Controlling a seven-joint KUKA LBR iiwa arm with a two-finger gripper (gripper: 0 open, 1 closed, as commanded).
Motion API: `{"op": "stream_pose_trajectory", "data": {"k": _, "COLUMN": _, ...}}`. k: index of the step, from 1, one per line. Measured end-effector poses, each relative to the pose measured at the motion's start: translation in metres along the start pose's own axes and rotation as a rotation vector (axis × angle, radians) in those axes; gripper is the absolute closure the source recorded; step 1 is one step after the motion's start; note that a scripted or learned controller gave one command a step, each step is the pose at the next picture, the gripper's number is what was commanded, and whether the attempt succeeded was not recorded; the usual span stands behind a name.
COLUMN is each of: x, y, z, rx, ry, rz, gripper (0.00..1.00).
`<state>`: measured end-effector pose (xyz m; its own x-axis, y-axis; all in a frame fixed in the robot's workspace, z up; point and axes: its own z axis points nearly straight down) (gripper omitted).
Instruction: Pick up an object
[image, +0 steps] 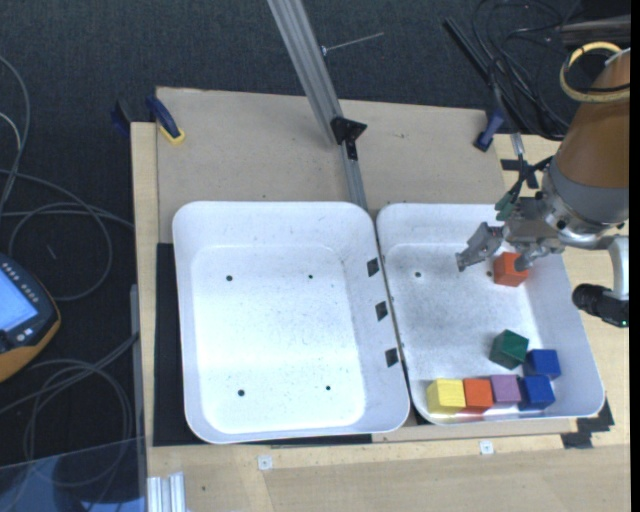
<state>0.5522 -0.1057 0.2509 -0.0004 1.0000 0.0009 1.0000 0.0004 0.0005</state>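
My gripper (496, 258) hangs over the back of the right bin (436, 318), fingers spread open. An orange-red block (510, 269) sits just under it, between the fingers and closer to the right one; I cannot tell if it touches either finger. Further forward in that bin lie a green block (509, 347) and a blue block (543, 362). Along the front wall runs a row of blocks: yellow (447, 393), orange (478, 392), purple (506, 388) and blue (536, 392).
The left bin (270, 320) lies beside the right one, with black clips (381, 310) on the shared rim. A slanted metal pole (318, 80) rises from the bench behind the bins. The arm's brown-orange body (598, 130) looms over the right bin's far right corner.
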Motion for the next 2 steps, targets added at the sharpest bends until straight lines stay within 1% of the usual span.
{"op": "stream_pose_trajectory", "data": {"k": 1, "x": -0.097, "y": 0.044, "z": -0.003, "rx": -0.004, "ry": -0.006, "rz": 0.004, "gripper": 0.00}}
{"op": "stream_pose_trajectory", "data": {"k": 2, "x": -0.104, "y": -0.040, "z": 0.049, "rx": 0.010, "ry": 0.003, "rz": 0.005, "gripper": 0.00}}
